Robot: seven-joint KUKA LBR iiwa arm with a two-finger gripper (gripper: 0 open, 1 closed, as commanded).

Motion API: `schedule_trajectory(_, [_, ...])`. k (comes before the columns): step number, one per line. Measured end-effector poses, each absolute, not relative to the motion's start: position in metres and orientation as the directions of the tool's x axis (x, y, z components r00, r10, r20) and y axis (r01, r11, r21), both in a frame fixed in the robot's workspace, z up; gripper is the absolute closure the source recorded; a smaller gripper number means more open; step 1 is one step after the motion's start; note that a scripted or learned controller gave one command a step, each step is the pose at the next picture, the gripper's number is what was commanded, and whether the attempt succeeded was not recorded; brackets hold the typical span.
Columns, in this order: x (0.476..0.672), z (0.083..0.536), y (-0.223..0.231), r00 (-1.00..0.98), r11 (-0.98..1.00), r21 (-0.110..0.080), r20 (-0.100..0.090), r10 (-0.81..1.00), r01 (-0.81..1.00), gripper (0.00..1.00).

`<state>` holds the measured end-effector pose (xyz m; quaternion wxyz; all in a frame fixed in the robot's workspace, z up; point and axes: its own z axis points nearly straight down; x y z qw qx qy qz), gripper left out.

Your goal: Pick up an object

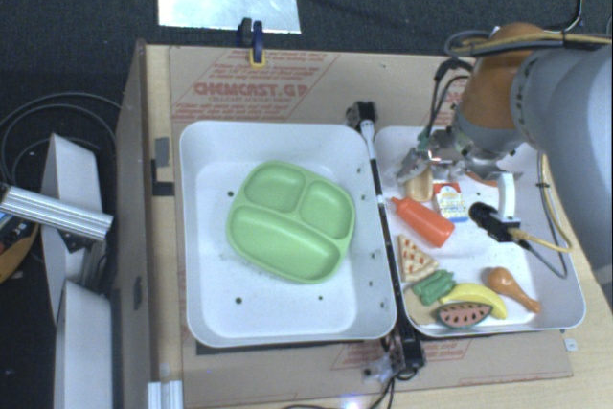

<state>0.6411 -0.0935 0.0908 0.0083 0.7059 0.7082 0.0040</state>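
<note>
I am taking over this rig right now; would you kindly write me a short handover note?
Gripper: low over the far left corner of the right bin; its hold cannot be judged from this view.
Things: the orange carrot and small carton lie just beside it. Nearer the camera lie the pizza slice, green pod, banana, watermelon slice and drumstick. The left bin holds a green divided plate.
Done: nothing visibly lifted.
Left: grasp and raise one object; the carrot looks closest.
</note>
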Motion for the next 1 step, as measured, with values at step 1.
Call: schedule_trajectory(1, [0.5907,0.0907,-0.0959,-0.002,0.002,0.019,-0.005,1.0,1.0,0.0])
